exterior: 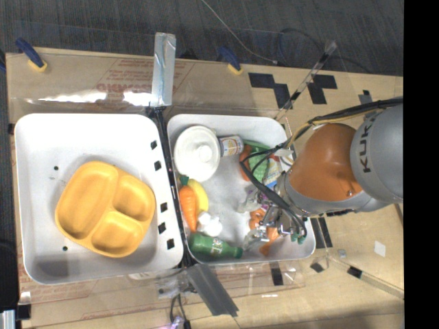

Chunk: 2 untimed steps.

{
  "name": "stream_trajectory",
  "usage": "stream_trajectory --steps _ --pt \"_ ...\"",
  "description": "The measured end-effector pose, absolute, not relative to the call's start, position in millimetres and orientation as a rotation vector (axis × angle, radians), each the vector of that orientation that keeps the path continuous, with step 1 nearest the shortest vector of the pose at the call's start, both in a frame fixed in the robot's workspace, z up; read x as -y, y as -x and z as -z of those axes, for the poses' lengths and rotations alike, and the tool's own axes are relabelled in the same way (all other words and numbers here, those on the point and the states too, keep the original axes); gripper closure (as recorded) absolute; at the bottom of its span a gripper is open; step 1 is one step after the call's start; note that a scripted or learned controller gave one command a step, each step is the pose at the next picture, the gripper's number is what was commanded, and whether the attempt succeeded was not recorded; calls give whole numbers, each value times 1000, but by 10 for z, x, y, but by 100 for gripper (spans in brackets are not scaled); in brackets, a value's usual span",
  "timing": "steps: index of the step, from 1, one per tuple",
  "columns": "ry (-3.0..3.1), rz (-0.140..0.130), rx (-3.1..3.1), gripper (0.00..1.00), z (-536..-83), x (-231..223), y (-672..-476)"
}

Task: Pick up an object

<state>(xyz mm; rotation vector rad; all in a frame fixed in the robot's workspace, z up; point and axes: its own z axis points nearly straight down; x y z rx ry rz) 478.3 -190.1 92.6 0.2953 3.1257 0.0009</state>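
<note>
The right bin (226,125) holds a heap of small things: a white round lid or cup (197,152), an orange carrot (188,208), a yellow piece (199,195), a green bottle (214,247) lying along the front wall, and a small jar (232,146). My gripper (264,229) reaches down into the bin's front right corner among orange and silvery items (257,216). The arm's orange band (325,162) hangs over the bin's right side and hides what lies under it.
In the left bin (34,142) lies a yellow sectioned tray (104,208). Black cables (257,163) loop over the right bin near the wrist. A taped divider (164,177) separates the bins. Cardboard covers the bench around them.
</note>
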Motion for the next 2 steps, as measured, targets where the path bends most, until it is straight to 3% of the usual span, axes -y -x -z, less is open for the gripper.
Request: stream_trajectory --steps 1,2 --pt "-282 1 -3123 100 -1035 1890 -4807" --pt "-500 4 -3093 100 -2024 2117 -5108"
